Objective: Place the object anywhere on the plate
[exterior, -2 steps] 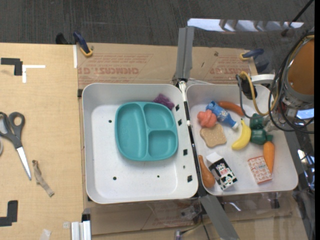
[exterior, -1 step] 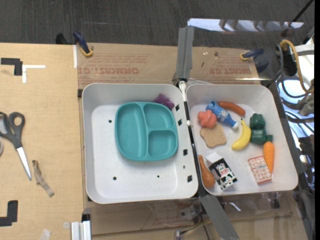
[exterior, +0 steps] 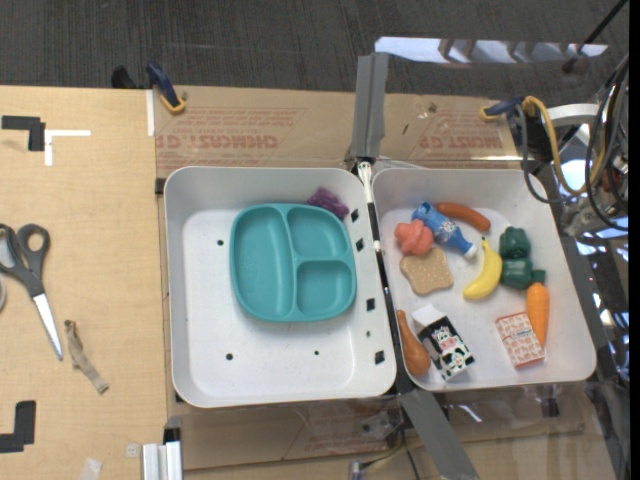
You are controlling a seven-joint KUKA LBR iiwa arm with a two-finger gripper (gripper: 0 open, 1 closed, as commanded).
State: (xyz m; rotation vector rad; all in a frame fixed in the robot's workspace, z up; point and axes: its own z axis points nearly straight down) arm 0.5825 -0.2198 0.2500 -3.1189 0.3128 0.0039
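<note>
Pincer state cannot be told. Teal plate (exterior: 262, 268) is placed in the view's left bin (exterior: 200, 368) — banana (exterior: 484, 273), carrot (exterior: 538, 310) and bread (exterior: 427, 271) are kept apart in the right bin (exterior: 572, 366).

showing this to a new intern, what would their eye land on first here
Probably the teal divided plate, lying bare in the left bin with a small purple item just behind it. Next, the bright clutter of toy food in the right bin: a yellow banana, an orange carrot and a small milk carton.
</note>
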